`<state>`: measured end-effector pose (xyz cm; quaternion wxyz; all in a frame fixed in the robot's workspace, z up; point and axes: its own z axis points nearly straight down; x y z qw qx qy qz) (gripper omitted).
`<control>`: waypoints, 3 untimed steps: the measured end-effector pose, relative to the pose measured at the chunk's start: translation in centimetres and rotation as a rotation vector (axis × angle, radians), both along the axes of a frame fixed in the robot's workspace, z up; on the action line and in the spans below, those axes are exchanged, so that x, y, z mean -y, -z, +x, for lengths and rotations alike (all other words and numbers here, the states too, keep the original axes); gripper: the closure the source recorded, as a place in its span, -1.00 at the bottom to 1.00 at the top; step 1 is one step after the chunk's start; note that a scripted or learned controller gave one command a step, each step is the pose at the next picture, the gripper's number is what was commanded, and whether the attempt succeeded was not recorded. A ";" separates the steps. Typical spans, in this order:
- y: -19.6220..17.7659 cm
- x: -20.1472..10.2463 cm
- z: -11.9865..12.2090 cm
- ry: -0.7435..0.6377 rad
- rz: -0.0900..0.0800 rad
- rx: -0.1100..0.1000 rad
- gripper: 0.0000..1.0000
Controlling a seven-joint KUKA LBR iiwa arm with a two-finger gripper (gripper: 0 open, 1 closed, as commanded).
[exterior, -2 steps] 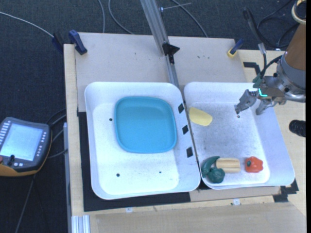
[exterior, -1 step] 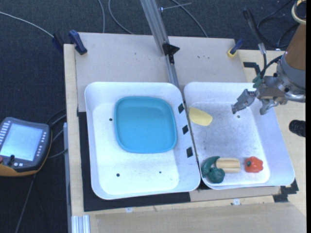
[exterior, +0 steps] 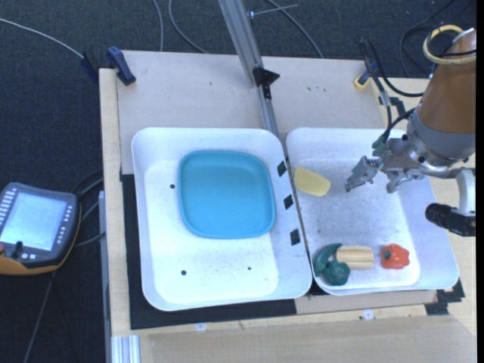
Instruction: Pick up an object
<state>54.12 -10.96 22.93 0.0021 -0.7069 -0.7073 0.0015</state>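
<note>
My gripper (exterior: 378, 178) hangs over the right bin (exterior: 363, 218), its two fingers spread open with nothing between them. A yellow lemon-shaped piece (exterior: 311, 181) lies just left of it by the bin's left wall. Along the bin's front edge lie a dark green pepper-like piece (exterior: 330, 264), a tan bread-like stick (exterior: 355, 257) and a red tomato-like piece (exterior: 394, 256). The gripper is well above and behind those three.
The left bin (exterior: 155, 195) holds a turquoise square plate (exterior: 227, 193). A metal pole (exterior: 242, 32) slants across the back of the bench. A teach pendant (exterior: 34, 225) lies off the bench at the left. A black part of the arm (exterior: 450, 218) overhangs the right bin's right wall.
</note>
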 end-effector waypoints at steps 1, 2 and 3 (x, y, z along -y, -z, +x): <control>4.5 0.7 -0.2 0.001 -0.001 0.001 -1.00; 10.7 0.7 0.0 0.000 0.000 0.001 -1.00; 9.4 0.7 0.2 0.000 -0.001 0.006 1.00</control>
